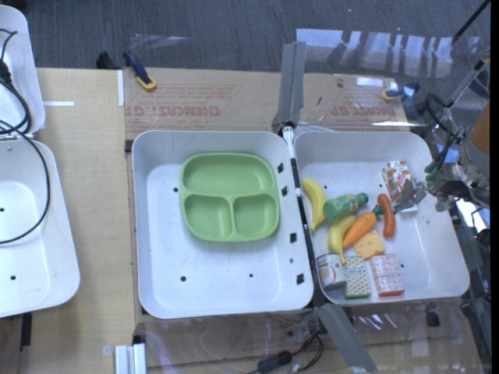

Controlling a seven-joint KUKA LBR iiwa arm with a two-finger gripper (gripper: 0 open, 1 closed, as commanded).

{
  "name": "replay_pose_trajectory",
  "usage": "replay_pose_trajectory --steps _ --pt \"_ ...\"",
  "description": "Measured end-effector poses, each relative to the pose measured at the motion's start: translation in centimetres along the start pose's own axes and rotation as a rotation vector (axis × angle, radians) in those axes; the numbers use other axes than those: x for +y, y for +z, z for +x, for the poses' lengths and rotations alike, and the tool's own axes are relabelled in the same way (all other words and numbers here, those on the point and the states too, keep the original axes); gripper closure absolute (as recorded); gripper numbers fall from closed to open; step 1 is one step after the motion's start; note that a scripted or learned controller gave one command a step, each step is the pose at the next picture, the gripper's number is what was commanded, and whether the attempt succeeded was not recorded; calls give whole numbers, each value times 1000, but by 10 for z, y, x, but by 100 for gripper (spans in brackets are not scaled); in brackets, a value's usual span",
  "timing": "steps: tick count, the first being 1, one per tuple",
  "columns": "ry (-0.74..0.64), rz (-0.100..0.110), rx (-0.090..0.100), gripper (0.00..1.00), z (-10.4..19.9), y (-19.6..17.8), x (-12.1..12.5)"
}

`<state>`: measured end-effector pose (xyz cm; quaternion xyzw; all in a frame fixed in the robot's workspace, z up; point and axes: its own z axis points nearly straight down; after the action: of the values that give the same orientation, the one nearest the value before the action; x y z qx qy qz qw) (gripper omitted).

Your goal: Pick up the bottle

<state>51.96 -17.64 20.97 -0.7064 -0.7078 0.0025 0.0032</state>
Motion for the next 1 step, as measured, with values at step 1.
replay_pose_trajectory --steps 1 --pt "-3 -2 -1 0 68 65 -4"
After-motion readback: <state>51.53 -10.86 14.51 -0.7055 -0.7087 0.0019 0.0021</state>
